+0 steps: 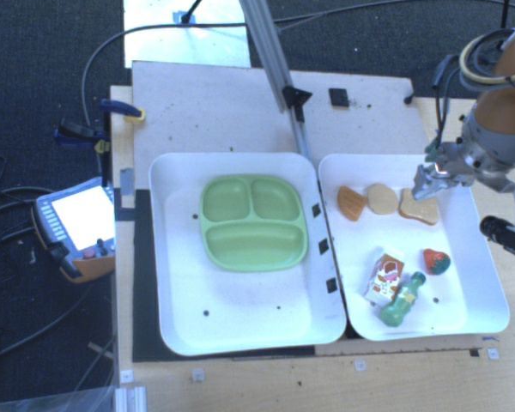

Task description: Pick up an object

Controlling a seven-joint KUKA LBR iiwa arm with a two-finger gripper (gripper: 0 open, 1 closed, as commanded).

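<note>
The right bin [489,303] holds an orange wedge [351,202], a round tan cookie [382,198], a slice of toast [419,209], a red strawberry [436,262], a small red and white carton [384,279] and a green bottle [401,303]. My gripper [427,184] hangs at the bin's far right side, just above the toast slice. Nothing shows between its fingers.
A green divided plate [252,222] lies in the left bin [180,316]. A metal pole [270,41] slants over the bench behind the bins. A handheld pendant [75,227] and cables lie on the floor at the left.
</note>
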